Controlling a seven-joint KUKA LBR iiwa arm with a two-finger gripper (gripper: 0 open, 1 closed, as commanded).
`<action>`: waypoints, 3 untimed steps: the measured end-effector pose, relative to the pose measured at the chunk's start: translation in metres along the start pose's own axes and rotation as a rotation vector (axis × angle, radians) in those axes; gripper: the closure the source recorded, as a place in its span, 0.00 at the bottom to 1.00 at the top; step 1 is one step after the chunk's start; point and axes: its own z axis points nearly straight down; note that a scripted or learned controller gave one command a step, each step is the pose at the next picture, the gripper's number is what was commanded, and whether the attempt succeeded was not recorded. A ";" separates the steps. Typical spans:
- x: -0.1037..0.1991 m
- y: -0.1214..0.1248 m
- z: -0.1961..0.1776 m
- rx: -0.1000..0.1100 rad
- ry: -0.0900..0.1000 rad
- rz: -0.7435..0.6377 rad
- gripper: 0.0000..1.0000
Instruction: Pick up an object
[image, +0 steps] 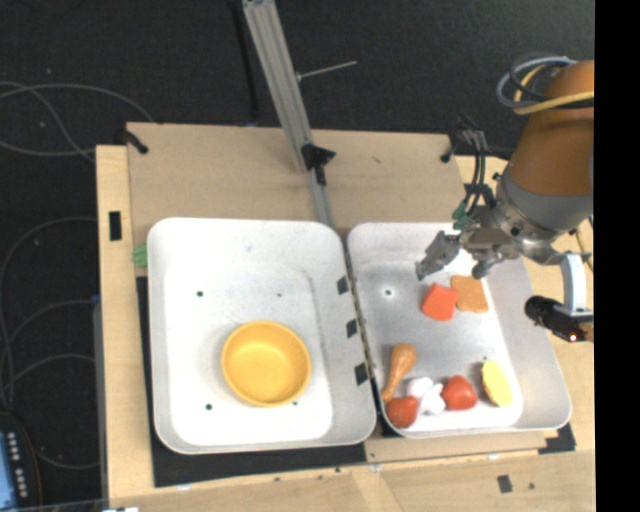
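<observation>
The things I could pick lie in the right bin (530, 345), a shallow white tray with rounded corners and a faintly speckled floor. Nearest my tool (463, 258) are a red-orange block (438, 302), blunt-cornered and matte, and a paler tan-orange piece (470, 294), flat and squarish, touching it on its right. My tool hangs just above and to the far side of these two, its two dark grey fingers spread apart with nothing between them; the left finger (435, 256) points down toward the red-orange block. Toward the near edge of the same bin a cluster sits close together: a tan drumstick-shaped piece (399, 366) lying slantwise, a round glossy red ball (402, 410) at its near end, a lumpy white piece (428, 394) beside that, a second red rounded piece (459, 394) touching the white one, and a smooth yellow oval piece (496, 384) to the right, slightly apart. Above my tool my arm (550, 165) rises to the right, grey metal at the wrist with a broad orange band and looped cables on top. The left bin (190, 270), the same white speckled plastic, abuts the right bin along a seam with small dark clips, and it carries a round yellow bowl (265, 362), smooth and shallow, toward its near middle. Both bins rest on a tan wooden bench (210, 170), from whose far edge a slim grey metal rail (285, 85) slants away over a dark floor strewn with thin cables.
</observation>
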 end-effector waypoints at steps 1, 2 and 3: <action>0.000 0.000 0.000 0.000 0.000 0.001 0.00; 0.003 0.004 0.058 0.001 -0.002 0.005 0.00; -0.008 0.005 0.116 0.005 -0.003 0.005 0.00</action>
